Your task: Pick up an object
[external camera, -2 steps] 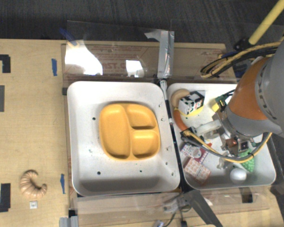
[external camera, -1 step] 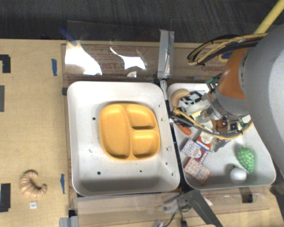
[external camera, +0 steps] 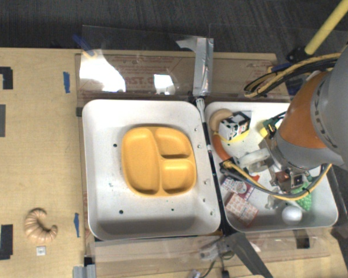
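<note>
**Q:** Two bins sit on the worktop (external camera: 35, 97) in the camera view; what does each one hold?

**A:** The left bin (external camera: 98, 126) holds a yellow divided tray (external camera: 158, 160), which lies flat near the bin's centre with its compartments facing up. The right bin (external camera: 327, 210) holds a clutter of small objects. These include a white package with a yellow and black label (external camera: 236, 129) near the far left corner, a red patterned packet (external camera: 241, 206) toward the near left, and a white ball (external camera: 292, 214) by the near wall.

**Q:** Where is the arm?

**A:** The grey arm with its orange band (external camera: 298, 126) reaches in from the right and hangs over the right bin. The pincer (external camera: 287, 181) sits low above the clutter, between the labelled package and the white ball. Wiring and its own housing hide the tips, so I cannot tell whether it is open or closed, nor whether anything lies inside it.

**Q:** What lies outside the bins?

**A:** A tan, ridged, curled object (external camera: 40, 225) rests on the worktop well to the left of the left bin. Blue tape marks (external camera: 66, 81) sit along the worktop near the bin's edge, and a yellow pole (external camera: 330, 19) crosses the far right corner.
</note>
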Controlling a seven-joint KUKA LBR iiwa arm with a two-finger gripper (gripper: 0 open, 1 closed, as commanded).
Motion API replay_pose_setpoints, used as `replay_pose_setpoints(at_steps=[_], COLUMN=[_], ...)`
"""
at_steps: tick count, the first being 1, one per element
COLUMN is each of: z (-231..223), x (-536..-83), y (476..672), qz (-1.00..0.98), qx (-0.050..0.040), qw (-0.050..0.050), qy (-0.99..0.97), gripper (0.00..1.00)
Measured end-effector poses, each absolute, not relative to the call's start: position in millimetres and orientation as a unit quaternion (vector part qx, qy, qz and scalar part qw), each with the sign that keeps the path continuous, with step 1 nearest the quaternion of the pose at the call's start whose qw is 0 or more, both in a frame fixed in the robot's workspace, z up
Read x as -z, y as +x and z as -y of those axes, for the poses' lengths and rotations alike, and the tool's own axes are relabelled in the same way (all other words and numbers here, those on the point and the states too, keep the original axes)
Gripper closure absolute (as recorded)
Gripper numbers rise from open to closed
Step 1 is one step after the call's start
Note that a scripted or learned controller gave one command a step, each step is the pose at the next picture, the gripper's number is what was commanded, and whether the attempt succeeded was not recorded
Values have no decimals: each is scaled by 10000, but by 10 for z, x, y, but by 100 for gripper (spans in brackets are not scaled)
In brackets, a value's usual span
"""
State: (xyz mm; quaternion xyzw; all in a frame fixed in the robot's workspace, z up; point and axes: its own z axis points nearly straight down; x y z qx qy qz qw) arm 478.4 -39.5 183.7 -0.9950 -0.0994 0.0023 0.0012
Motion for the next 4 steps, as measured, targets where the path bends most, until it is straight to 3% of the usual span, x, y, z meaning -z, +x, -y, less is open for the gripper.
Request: replay_pose_setpoints(at_steps=[1,2,3,4], z=[168,581,561,816], x=[-1834,-1838,-1932,-2701], y=[5034,4950,4957,5047], qz=[1156,987,1007,1068], qx=[-12,-21,-23,11], qw=[6,9,16,6], qy=[-9933,-9951,-9949,-9943], gripper=[0,0,100,100])
